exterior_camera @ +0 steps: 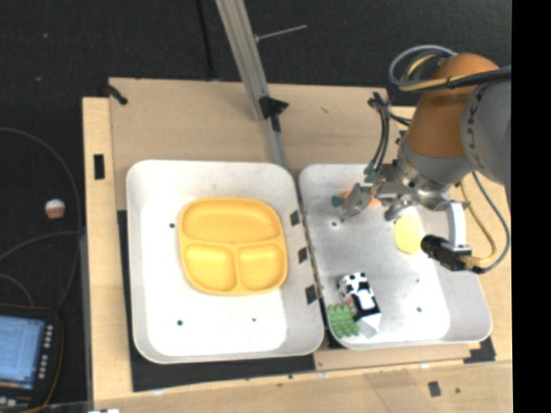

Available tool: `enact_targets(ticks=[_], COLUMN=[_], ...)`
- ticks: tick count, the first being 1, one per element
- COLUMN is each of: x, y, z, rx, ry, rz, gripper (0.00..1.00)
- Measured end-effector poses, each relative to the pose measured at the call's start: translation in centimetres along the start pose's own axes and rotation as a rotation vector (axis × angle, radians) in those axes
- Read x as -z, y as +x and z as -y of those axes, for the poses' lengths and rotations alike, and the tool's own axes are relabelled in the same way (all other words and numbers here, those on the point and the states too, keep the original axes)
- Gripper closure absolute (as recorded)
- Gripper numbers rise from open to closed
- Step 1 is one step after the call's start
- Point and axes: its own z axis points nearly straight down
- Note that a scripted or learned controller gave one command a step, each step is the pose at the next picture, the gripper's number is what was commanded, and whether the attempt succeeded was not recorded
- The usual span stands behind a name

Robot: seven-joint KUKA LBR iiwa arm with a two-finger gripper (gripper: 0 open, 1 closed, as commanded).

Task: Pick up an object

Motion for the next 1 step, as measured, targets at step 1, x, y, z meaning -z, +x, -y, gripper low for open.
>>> enact_targets(ticks=[1], x=[-6.28], y=[0.00], z=[-0.28], rx=[-0.001], ry=[-0.001], rz=[0.000], gripper=[0.00])
